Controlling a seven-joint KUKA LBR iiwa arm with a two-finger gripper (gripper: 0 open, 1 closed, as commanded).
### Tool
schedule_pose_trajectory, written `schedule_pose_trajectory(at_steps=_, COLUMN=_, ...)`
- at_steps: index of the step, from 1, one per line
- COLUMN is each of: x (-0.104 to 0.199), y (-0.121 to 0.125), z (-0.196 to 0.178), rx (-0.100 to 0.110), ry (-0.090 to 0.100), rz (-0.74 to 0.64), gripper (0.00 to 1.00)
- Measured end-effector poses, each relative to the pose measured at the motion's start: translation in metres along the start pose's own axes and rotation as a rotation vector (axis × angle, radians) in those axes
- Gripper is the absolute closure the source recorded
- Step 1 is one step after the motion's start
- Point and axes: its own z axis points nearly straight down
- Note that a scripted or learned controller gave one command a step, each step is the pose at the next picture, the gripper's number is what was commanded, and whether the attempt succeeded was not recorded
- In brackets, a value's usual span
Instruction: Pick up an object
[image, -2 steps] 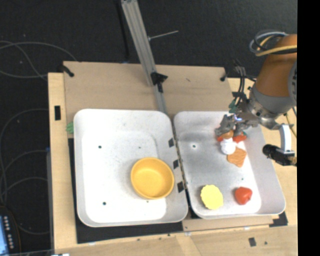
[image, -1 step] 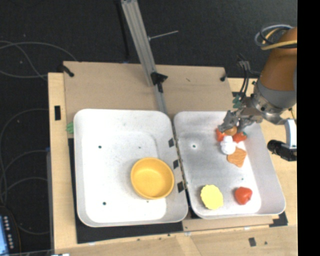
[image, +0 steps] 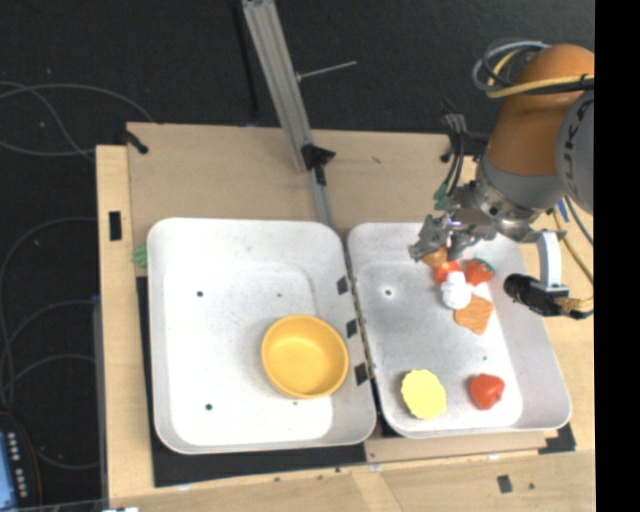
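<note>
My gripper (image: 440, 243) hangs over the far part of the right bin (image: 400, 320), just above a small cluster of toys. The cluster holds an orange piece (image: 440, 270) under the fingers, a white round piece (image: 456, 293), a red piece (image: 480, 270) and a flat orange piece (image: 474, 315). Nearer the bin's front lie a yellow scalloped piece (image: 424, 393) and a red piece (image: 486, 391). A yellow bowl (image: 304, 356) sits in the left bin (image: 200, 300). The view does not let me see anything held.
A metal pole (image: 290, 100) slants in from the top and ends at a clamp near the bins' shared far corner. The wooden bench (image: 210, 170) surrounds both bins. A black fitting (image: 535, 293) sticks out by the right bin's right rim.
</note>
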Motion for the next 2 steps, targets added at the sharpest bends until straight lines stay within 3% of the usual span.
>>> schedule_pose_trajectory(at_steps=2, x=0.113, y=0.012, z=0.006, rx=0.004, ry=0.001, rz=-0.001, gripper=1.0)
